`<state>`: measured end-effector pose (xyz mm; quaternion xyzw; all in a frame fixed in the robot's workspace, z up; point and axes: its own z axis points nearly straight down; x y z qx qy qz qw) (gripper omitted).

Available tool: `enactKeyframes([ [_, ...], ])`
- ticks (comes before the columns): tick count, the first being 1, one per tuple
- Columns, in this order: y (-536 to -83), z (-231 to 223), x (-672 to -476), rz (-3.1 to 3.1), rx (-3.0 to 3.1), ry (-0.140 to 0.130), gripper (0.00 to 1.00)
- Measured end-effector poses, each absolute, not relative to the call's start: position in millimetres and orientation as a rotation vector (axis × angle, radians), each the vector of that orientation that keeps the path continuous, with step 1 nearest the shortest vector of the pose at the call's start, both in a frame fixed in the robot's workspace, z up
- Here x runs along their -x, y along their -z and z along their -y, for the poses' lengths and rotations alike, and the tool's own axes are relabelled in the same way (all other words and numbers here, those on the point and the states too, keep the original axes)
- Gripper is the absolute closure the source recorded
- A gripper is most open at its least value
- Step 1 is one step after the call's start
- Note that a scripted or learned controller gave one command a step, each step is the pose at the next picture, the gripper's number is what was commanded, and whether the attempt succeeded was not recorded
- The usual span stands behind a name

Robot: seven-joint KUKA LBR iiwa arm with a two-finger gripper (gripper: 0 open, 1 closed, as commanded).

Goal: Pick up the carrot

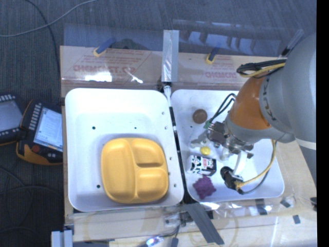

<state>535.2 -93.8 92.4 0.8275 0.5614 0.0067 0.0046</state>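
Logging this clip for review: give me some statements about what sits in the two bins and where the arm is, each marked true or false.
1. The yellow compartment tray lies in the left bin. True.
2. The purple item sits in the left bin. False: it lies in the right bin, near the front edge.
3. The arm reaches over the right bin. True.
4. The round brown object rests on the yellow compartment tray. False: it lies on the right bin's floor.
5. A black-and-white item lies just above the purple item. True.
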Motion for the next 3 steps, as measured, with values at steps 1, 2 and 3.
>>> enactKeyframes([
  [1, -107.3, 93.6, -539.4, -1.757, -2.587, -0.036, 1.0],
  [2, -182.1, 76.2, -555.5, -2.342, -2.096, 0.005, 1.0],
  [3, -182.0, 75.8, -555.5, -2.343, -2.096, 0.004, 0.0],
])
